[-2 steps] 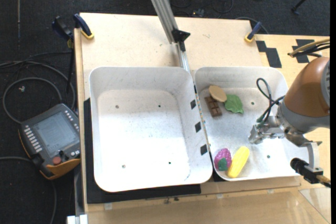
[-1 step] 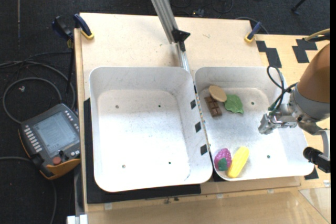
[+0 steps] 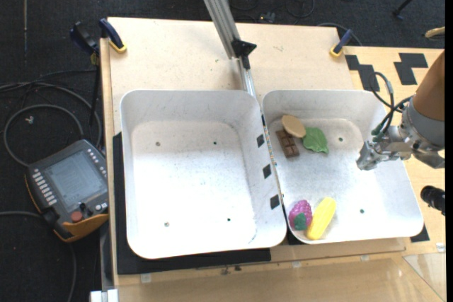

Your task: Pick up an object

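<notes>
Currently, the gripper (image 3: 369,158) is seen at the right bin's (image 3: 396,201) right side with nothing seen between its fingers, whose spread cannot be told, while a yellow corn cob (image 3: 321,217) lies by a pink toy (image 3: 300,213) near the front rim.

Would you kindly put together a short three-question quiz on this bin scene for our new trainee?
1. True or false: the yellow corn touches the purple grapes.
2. Which bin holds all the items? A) left bin B) right bin
3. Fill in: the green leaf lies beside the tan ___ and brown chocolate bar.

Key: 1 true; 2 B; 3 cookie. The claw hovers at the right bin's right side.
</notes>
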